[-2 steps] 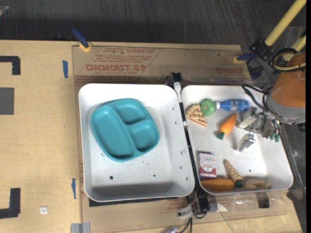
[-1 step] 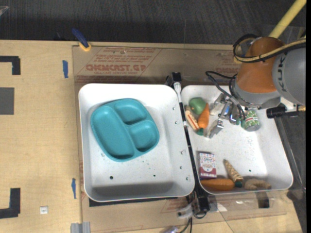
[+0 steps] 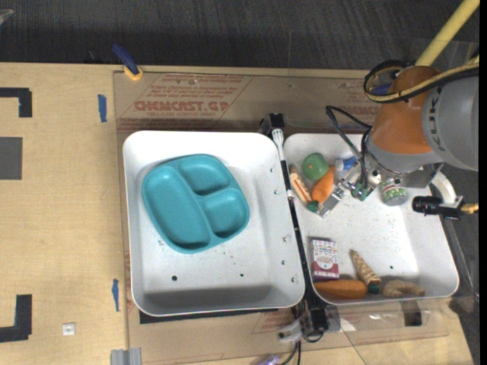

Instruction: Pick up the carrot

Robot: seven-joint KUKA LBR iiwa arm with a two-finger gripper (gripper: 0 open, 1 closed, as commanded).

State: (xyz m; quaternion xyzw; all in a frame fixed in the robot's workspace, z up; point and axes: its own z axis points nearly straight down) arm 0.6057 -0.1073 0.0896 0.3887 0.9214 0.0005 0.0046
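Confusing lookalike: an orange stick (image 3: 340,288) lies at 7 o'clock in the right bin (image 3: 434,242), against the front wall. It is close to the carrot's colour, so a program picking by colour could go for it instead.
Front-row clutter: a brown cone (image 3: 364,268) at 6 o'clock and a brown lump (image 3: 399,287) at 5 o'clock lie well apart from the target and look like no threat.
Small box (image 3: 325,255): sits at 8 o'clock, near the bin's left wall and clear of the carrot.
Blue plate (image 3: 196,201): rests in the left bin (image 3: 152,280) and plays no part here.
Gripper (image 3: 335,198): hangs low at 10 o'clock in the right bin, its tip just beside the carrot's lower end. I cannot tell whether it is open or closed, nor whether it has hold of anything.
Carrot (image 3: 323,186): lies tilted at 10 o'clock, its narrow end toward the gripper.
Slip risk: the carrot tapers and looks smooth, so a pinch at the thin end could squeeze it out sideways.
Striped roll (image 3: 299,188): lies just beside the carrot at its 9 o'clock and could get caught or pushed along.
Green ball (image 3: 314,164): touches or nearly touches the carrot at its 11 o'clock, and a nudge could roll it.
Tin (image 3: 393,194): stands at 1 o'clock under the arm (image 3: 449,120), where a sweep of the wrist could tip it.
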